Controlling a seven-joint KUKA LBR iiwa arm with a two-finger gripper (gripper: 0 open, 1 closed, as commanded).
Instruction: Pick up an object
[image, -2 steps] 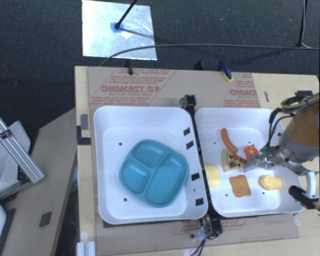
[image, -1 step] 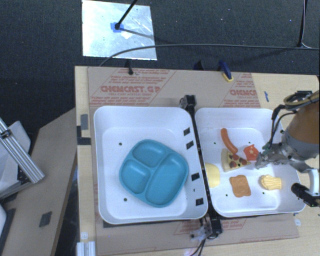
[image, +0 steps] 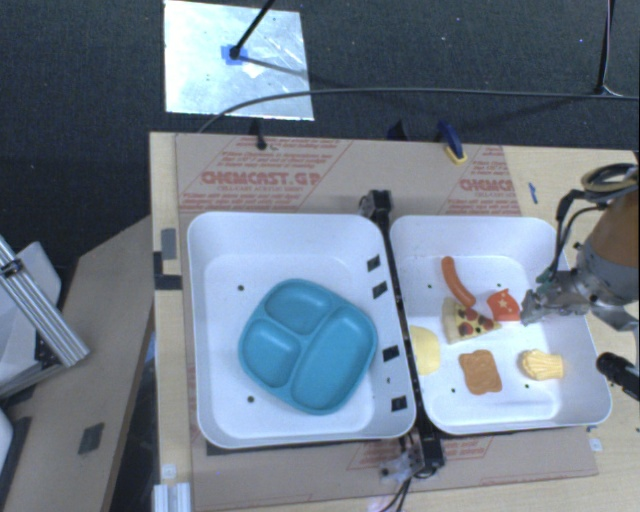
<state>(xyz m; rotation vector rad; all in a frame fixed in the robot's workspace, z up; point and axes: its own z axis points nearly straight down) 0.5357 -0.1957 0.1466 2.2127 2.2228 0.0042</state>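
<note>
Red toy piece (image: 503, 303), lying in the right bin (image: 575, 400) at right of centre of the frame, just beside the gripper (image: 535, 305) and judged the likeliest target. Reaching in from the right edge of the frame, with the gripper tip sitting low at the red piece's right side. Not resolving at this scale how wide the pincer is standing, nor whether anything is sitting between its tips; cannot tell.

Working from the bottom of the frame upward through the right bin: yellow corn-shaped toy (image: 541, 365) lying nearest the lower edge, toast-coloured piece (image: 481, 372) just to its left, pale yellow round piece (image: 424, 351) pressing against the divider side. Pizza-slice toy (image: 467, 322) lying above these, touching or nearly touching the red piece. Sausage-shaped toy (image: 458, 281) lying farther up, tilted, near the pizza slice.

Blue divided plate (image: 306, 343) resting alone in the left bin (image: 215, 300), well apart from the arm.

For a clean pick, judged from this layout: centring over the red piece before descending; aligning the tips so that neither is landing on the pizza slice; closing only once both tips are straddling the piece; lifting straight up, avoiding dragging neighbours. Risking, otherwise, a pinch on the pizza slice edge or a push that is sliding the red piece away.
</note>
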